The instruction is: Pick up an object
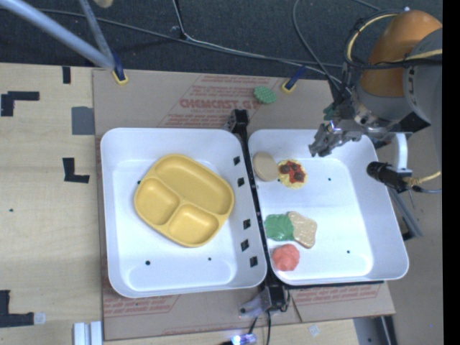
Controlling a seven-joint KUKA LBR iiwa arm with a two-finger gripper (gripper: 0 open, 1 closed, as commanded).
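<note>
Lowest in frame, red toy food pc (286, 257) in right bin (359, 214), lower left part; just above it green pc (277, 227) touching tan waffle-like pc (303, 228); higher up, beige round pc (265, 167) beside small pizza-like pc w/ red topping (292, 173). Gripper (325, 141) upper right of frame, over right bin's top edge, nothing btwn fingers, gap too blurred — cannot tell how far open; nearest item the pizza-like pc, down-left of it, apart. Yellow divided tray (185, 200) in left bin (126, 192); green bit (265, 95) on cardboard (208, 99) above bins.
</note>
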